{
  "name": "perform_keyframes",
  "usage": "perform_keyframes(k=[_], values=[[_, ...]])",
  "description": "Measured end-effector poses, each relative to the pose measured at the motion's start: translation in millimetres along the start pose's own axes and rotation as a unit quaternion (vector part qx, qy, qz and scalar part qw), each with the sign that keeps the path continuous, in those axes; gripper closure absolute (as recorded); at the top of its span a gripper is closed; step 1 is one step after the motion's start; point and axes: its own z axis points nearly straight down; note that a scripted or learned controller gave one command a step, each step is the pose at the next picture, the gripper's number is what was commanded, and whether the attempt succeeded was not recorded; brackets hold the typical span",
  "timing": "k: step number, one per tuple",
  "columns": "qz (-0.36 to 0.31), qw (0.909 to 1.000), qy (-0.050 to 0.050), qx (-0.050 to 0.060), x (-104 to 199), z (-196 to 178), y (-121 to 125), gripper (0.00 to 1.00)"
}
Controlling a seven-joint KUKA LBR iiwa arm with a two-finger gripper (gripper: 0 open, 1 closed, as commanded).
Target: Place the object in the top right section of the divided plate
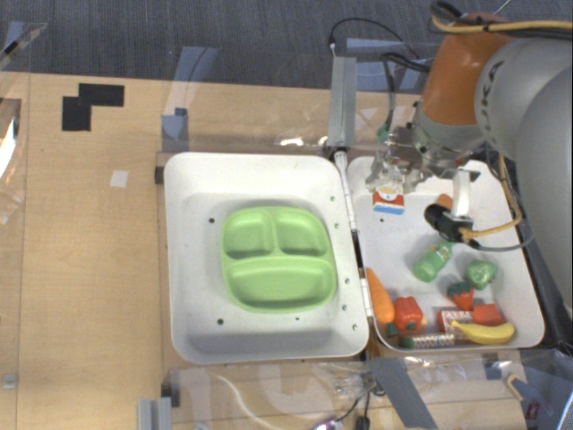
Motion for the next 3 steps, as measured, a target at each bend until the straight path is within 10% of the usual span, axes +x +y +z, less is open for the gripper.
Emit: perform_keyframes(k=[1,2,3], values=[[0.062,0.9981,0.001,0.001,23.9,1.1,-93.6,1.0],[-0.01,0.9999,0.0,0.0,-70.1,80.8,-142.3,1.0],[0.038,0.9993,0.001,0.0,-14.6,0.5,-149.9,1.0]])
